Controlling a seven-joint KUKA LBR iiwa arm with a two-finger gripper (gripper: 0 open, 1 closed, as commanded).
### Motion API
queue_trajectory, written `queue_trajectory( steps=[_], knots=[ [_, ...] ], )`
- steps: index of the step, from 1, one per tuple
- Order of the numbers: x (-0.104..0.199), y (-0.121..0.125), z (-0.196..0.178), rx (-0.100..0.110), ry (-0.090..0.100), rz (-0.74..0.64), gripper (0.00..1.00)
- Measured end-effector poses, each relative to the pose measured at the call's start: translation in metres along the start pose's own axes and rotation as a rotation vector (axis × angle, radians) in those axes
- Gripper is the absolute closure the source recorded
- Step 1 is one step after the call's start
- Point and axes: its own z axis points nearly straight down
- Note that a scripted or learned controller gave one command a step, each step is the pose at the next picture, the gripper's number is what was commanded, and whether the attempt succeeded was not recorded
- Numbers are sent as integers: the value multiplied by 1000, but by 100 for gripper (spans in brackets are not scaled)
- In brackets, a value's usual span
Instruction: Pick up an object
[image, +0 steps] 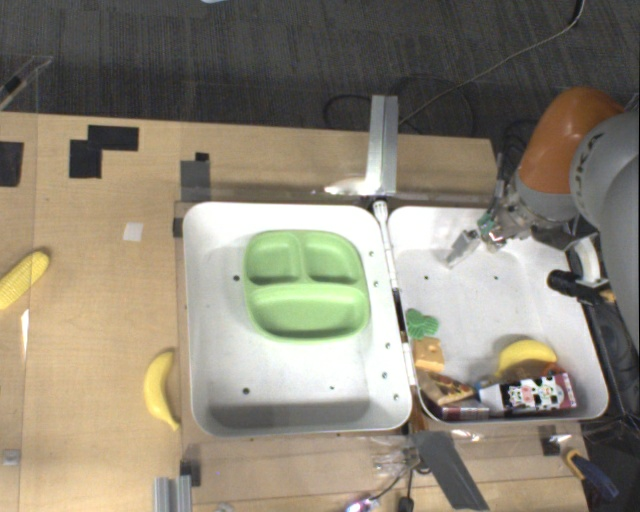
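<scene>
Reaching in from the right, the grey arm (600, 165) with its orange band (560, 135) is hovering over the back of the right bin (590, 340), gripper (462, 245) sitting low near that bin's rear left area. Gripper fingers are too small and blurred to read, so cannot tell if open or closed; nothing is showing between them.

Objects are clustering along the right bin's front edge: a yellow banana-shaped toy (527, 354) lying near the front right, a dark patterned box (537, 393) just in front of it, touching or nearly so, a small green piece (421, 325) against the left wall, a tan block (428, 354) just in front of the green piece, and a pile of thin brown and red items (452, 392) in the front left corner. All of these are lying well apart from the gripper.

Left bin (215, 330) is holding a green divided plate (304, 283), sitting roughly centred toward the back, three compartments facing up.

Outside the bins on the wooden counter (90, 330), a yellow banana (160, 388) is lying just beside the left bin's front left corner, and a yellow corn cob (22, 280) is lying at the far left edge. Black tape marks (100, 148) are showing at the counter's back left
</scene>
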Motion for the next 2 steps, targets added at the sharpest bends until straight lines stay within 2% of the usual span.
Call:
queue_trajectory(
  steps=[1,2],
  knots=[
    [9,5,0,-8,-6,185,0],
    [39,-80,-2,-12,-7,185,0]
  ],
)
